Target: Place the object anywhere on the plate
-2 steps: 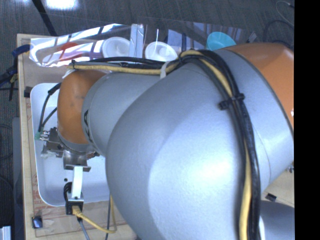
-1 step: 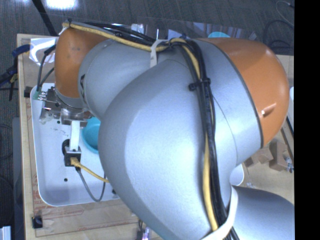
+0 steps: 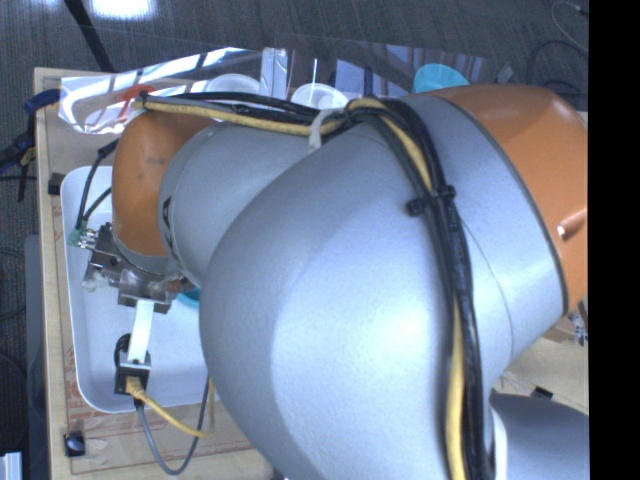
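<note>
Camera view, plate-placing task. Nearest the lens, the grey arm (image 3: 380, 298) with its orange band crosses from the right and covers the middle and right of the bench (image 3: 48, 128). Beneath it, along the bench's left edge, lies a white bin (image 3: 75, 268), with its near-left corner and left wall bare. The gripper (image 3: 122, 273) hangs over the middle of this bin, its mount just showing under the orange band. The wrist hides its working end, so it cannot be told whether it is wide, narrow or holding anything. A pale blue sliver (image 3: 192, 293) shows just beside the gripper, toward the bench's middle. It may belong to the object or to the plate, but too little shows to say. Both are otherwise hidden by the arm, so the direction from gripper to plate, on which the coming move turns, cannot be read. At the bench's far edge stand white cups (image 3: 318, 95) and a blue round thing (image 3: 440, 75).
</note>
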Tool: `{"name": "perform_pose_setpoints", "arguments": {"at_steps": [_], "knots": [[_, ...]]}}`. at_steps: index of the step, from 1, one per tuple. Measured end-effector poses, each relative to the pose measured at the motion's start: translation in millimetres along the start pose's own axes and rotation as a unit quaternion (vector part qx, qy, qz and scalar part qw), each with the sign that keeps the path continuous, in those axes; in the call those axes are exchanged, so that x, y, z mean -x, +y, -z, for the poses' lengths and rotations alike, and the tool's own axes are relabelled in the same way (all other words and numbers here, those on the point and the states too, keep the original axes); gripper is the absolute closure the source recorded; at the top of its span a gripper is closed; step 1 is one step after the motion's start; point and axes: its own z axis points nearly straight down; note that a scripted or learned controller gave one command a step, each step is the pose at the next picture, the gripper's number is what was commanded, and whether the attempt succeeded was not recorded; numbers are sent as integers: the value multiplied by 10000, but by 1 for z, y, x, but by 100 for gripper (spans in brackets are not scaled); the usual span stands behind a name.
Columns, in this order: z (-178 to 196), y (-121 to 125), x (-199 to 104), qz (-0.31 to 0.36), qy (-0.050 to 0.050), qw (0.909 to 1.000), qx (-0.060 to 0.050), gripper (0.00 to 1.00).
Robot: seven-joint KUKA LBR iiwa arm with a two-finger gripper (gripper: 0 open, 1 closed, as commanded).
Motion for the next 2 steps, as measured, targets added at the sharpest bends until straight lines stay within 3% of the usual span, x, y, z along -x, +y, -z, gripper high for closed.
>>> {"name": "perform_pose_setpoints", "arguments": {"at_steps": [1, 2], "knots": [[10, 53, 4, 54, 3, 10000, 2, 0], [-77, 8, 3, -176, -31, 9998, 2, 0]]}}
